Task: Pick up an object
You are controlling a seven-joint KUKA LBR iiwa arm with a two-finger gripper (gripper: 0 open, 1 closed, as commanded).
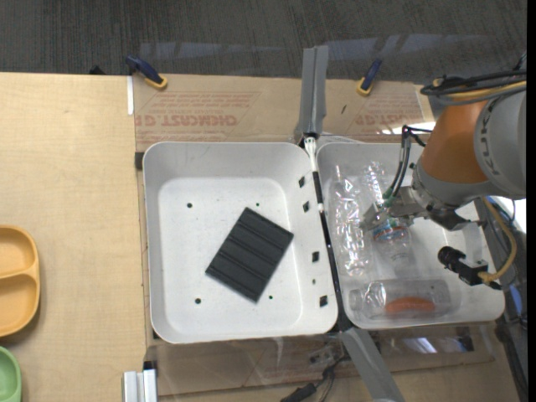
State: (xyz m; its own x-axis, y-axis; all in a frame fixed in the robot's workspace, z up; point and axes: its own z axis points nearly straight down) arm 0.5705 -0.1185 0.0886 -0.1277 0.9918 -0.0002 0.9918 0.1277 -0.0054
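— What lies under you?

— A pale wood bench [67, 157] with brown cardboard [218, 111] clamped at its far edge, dark carpet beyond. Two white bins sit side by side; an orange tray [17, 279] rests at the left edge.

— And in the bins?

— The left bin [167, 308] holds a flat, ribbed black pad [249, 253], lying askew. In the right bin [490, 304], crinkled clear wrap [350, 216] and a clear packet [402, 300] with something orange inside.

— Your pincer?

— My pincer [387, 219] is down on the wrap; I cannot tell whether it grips.
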